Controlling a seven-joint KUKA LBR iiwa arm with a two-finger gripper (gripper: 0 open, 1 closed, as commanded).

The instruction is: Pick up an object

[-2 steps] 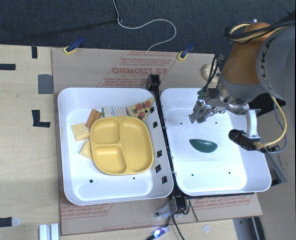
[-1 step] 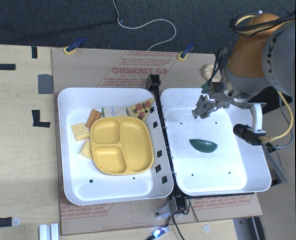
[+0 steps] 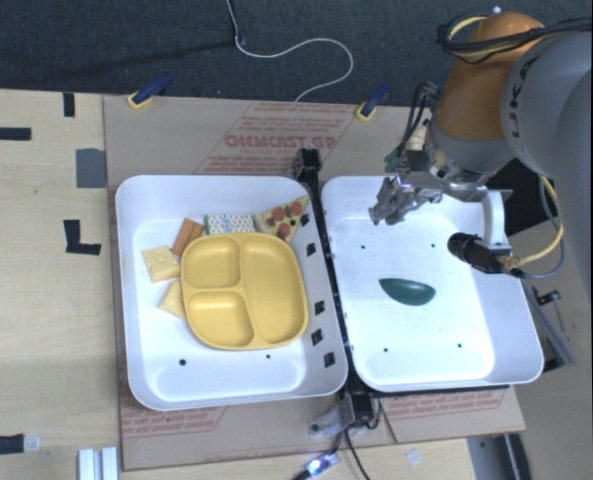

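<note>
Dark green oval object (image 3: 407, 290) lying flat near the middle of the right white bin (image 3: 496, 358). Above it and well apart, gripper (image 3: 394, 204) hanging over the bin's upper part, fingers slightly parted, nothing between them. In the left bin (image 3: 146, 368), yellow divided plate (image 3: 244, 290) with small food-like pieces (image 3: 162, 262) beside and behind it.

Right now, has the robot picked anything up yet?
Not yet. The gripper is over the right bin's upper part with nothing seen in it. The dark green object lies on the bin floor, apart from the gripper. The yellow plate sits in the left bin. Reaching, grasping and lifting are left.
</note>
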